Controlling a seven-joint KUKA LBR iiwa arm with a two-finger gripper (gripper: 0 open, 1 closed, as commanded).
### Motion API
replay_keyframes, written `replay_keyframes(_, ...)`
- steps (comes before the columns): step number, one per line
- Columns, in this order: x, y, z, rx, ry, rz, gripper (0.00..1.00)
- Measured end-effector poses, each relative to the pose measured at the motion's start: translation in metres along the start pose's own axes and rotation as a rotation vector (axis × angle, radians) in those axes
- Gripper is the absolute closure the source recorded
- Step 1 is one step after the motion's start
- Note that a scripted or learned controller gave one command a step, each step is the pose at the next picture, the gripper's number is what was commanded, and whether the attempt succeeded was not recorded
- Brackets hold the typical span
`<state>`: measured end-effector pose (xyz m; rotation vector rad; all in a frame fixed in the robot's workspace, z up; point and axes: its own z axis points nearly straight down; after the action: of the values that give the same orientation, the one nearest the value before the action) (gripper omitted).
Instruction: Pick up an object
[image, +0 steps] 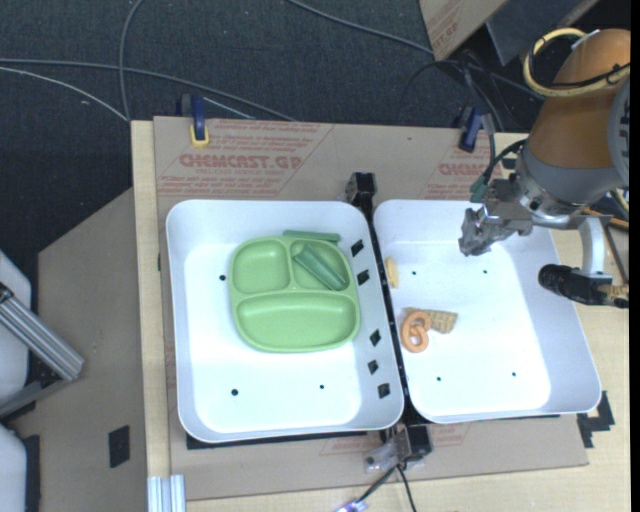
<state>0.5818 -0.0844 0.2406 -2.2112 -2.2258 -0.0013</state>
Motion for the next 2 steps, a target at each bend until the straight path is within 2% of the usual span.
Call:
replay_keyframes(1,0.055,-0.001,0.014,0.001,0.0,0.0,1.0)
replay_keyframes(2,0.106,-0.004,0.005,-0.003,-0.001,0.001,1.0)
